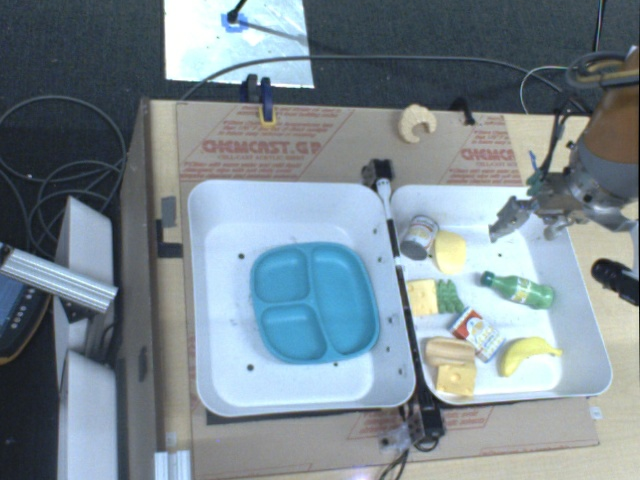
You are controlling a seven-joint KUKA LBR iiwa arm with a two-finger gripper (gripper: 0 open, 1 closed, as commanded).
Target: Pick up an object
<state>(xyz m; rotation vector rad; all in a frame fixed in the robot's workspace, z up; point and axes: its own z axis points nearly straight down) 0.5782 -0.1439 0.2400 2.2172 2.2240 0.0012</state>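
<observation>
Objects crowd the right bin (pixel 585 313); arm (pixel 610 148) cut off at right edge

Quick count: two white bins, left bin (pixel 215 268) and right bin (pixel 580 298). One blue divided plate (pixel 313 300). Then one can (pixel 418 236), one lemon (pixel 451 252), one green bottle (pixel 518 289), one banana (pixel 527 354), two cheese pieces (pixel 421 296) (pixel 457 379), one leafy green bit (pixel 447 296), one hot dog (pixel 447 349), one small carton (pixel 478 333).
</observation>
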